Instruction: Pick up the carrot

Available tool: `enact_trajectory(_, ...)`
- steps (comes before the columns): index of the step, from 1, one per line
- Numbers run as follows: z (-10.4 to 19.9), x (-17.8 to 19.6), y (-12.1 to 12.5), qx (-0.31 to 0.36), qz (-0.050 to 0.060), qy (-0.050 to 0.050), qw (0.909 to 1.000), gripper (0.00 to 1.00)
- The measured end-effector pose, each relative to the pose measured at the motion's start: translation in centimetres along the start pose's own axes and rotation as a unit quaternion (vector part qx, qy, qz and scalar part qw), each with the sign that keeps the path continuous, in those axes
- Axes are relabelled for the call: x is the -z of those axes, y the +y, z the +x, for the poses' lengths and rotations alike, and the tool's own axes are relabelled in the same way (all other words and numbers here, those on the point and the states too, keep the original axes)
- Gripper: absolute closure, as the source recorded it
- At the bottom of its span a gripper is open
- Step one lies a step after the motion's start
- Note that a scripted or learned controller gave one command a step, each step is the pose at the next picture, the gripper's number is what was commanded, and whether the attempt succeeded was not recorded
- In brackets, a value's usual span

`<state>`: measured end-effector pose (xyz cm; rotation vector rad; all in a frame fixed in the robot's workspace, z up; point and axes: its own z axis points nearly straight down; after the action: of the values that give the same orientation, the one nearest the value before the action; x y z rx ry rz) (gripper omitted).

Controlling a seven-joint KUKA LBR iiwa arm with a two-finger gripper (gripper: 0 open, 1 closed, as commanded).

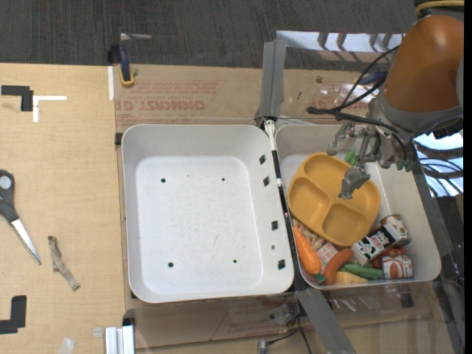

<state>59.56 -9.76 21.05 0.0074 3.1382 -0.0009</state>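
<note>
The wooden counter [59,198] carries two white bins, the right bin [424,220] holding a yellow divided plate [324,198] under the claw [352,183], grip unreadable from here, and the carrot [307,251] lies at its near-left corner.

Setting: light wooden table, dark floor beyond.
Table [51,190] of pale wood grain, well left of the gripper [354,183]; brown cardboard sheet [184,98] with reversed red print up and left of it; dark ribbed carpet floor [184,9] along the far edge; scissors [15,216] and black corner markers [18,94] far to its left; even overhead light.
</note>
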Motion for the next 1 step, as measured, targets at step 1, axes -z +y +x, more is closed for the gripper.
enact_trajectory(1, -3.05, -7.66, -0.88, 0.027, 0.0, -0.001, 0.9996, 0.0)
